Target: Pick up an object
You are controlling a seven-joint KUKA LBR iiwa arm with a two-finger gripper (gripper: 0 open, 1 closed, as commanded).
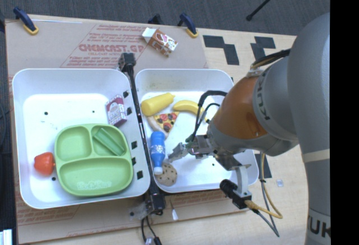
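Note:
The right bin (224, 78) holds a blue bottle (157, 149) lying along its left wall, with a brown cookie (168, 174) at the bottle's lower end. Above them lie a pizza slice (164, 121), a yellow lemon-like piece (157, 103) and a banana (186, 106). My gripper (179, 152) is low over the bin floor just right of the bottle, pointing left at it. Nothing shows in its grasp. The orange wrist band (238, 115) and grey arm cover the bin's right part.
The left bin (33, 84) holds a green divided plate (94, 165) with a green piece (109, 140) in it, a red tomato (44, 163) and a small red-white box (116, 110). A carton (160, 41) lies on the cardboard behind the bins. Blue clamps (188, 24) grip the board's edge.

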